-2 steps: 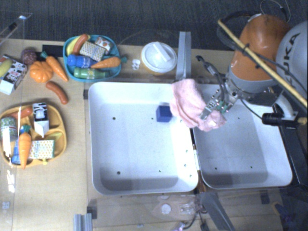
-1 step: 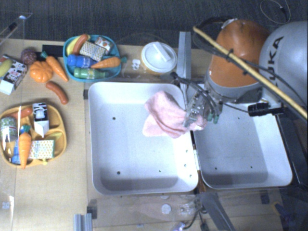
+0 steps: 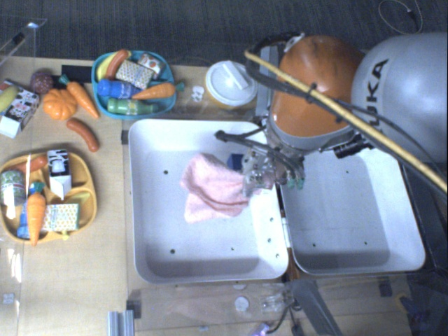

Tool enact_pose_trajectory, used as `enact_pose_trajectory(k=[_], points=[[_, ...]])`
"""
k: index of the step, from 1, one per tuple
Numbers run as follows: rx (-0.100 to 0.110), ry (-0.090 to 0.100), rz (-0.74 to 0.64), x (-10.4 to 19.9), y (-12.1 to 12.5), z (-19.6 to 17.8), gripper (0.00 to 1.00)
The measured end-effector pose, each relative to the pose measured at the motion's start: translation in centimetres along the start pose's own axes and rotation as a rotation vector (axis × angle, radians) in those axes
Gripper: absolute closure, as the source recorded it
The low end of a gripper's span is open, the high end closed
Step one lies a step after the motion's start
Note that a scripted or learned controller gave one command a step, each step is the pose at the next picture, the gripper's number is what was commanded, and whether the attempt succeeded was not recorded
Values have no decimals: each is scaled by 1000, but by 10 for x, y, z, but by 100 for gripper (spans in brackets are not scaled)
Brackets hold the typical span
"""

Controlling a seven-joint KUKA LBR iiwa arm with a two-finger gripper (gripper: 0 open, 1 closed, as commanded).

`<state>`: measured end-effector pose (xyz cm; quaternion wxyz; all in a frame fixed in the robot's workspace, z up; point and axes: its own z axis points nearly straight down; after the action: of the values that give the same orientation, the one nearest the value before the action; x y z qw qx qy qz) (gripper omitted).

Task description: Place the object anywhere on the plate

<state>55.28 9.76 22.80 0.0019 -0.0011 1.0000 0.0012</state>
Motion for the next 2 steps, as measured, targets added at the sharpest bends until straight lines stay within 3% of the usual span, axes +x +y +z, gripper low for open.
enact_pose_trajectory(k=[2], points=[[0,1,-3,50,93,4,100]])
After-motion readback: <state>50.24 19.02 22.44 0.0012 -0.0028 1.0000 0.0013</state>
